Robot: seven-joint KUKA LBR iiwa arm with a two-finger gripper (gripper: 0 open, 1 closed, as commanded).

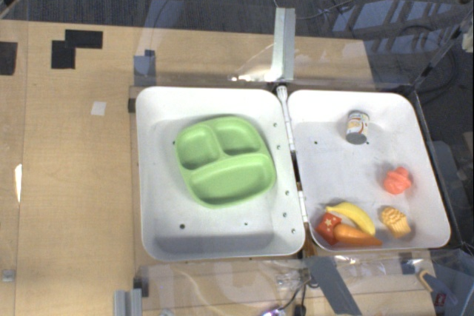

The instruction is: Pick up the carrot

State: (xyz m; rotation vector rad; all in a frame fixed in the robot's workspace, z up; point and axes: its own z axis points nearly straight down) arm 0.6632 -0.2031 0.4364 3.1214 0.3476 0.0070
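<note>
A single fixed camera looks down from above at a slant, far enough back to take in both white bins: the left bin (148, 159) and right bin (415, 129), plus the surrounding wooden bench (67, 196).

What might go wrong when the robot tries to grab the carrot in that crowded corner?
1. The orange carrot lies squeezed between the yellow banana and the small red fruit, so a grab might catch those instead.
2. It sits close to the right white bin's front wall, which may leave little room to reach down beside it.
</note>
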